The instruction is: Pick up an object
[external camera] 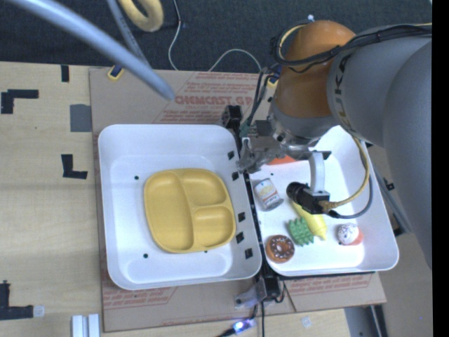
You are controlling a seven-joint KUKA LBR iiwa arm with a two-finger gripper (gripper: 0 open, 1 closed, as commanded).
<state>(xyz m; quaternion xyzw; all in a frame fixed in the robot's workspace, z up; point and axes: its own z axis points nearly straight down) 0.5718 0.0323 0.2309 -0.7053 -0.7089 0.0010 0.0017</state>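
Arm (pixel 393 97): grey, with an orange band (pixel 312 62), reaching in from the right over the far half of the right bin.
Worktop (pixel 42 209): pale wood with black marks, on the far left.
Bar (pixel 70 27): grey, blurred, slanting across the upper left corner.
Loop (pixel 140 2): yellow, at the top edge, above the bar.
Cardboard (pixel 203 97): brown, printed in red, lying under both bins.
Left bin (pixel 112 188): white and shallow, holding only the plate.
Plate (pixel 188 209): yellow, split into compartments, flat in the middle of the left bin.
Jaws: low at the far left corner of the right bin, close beside the divider; apart or together, cannot tell.
Right bin (pixel 379 258): white, holding the loose objects.
Can (pixel 266 194): small, silver, on its side near the divider, just in front of the jaws.
Donut (pixel 280 248): brown, near the front left corner.
Green toy (pixel 302 232): spiky, between the donut and the banana.
Banana (pixel 313 221): yellow, touching the green toy, just right of the can.
Ball (pixel 347 235): red and white, right of the banana, apart from it.
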